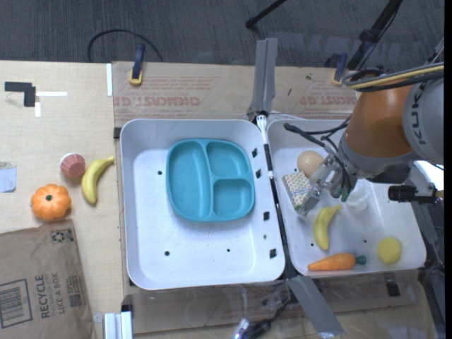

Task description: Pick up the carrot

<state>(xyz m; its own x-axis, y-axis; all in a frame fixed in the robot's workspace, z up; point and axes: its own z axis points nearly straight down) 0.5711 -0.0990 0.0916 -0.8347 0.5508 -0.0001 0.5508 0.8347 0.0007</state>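
The carrot (332, 262), orange with a small green end, lies along the front edge of the right bin (409, 260). My gripper (326, 187) hangs over the middle of that bin, well behind the carrot and just above a yellow banana (323, 226). Its fingers point down and to the left, close to a waffle-patterned block (297, 187). Nothing shows between the fingers.
The right bin also holds a beige round item (309, 162) and a yellow lemon (389, 250). A teal divided plate (210, 179) sits in the left bin (141, 210). On the bench at left lie a banana (94, 179), a small pumpkin (51, 202) and a pink cupcake (73, 166).
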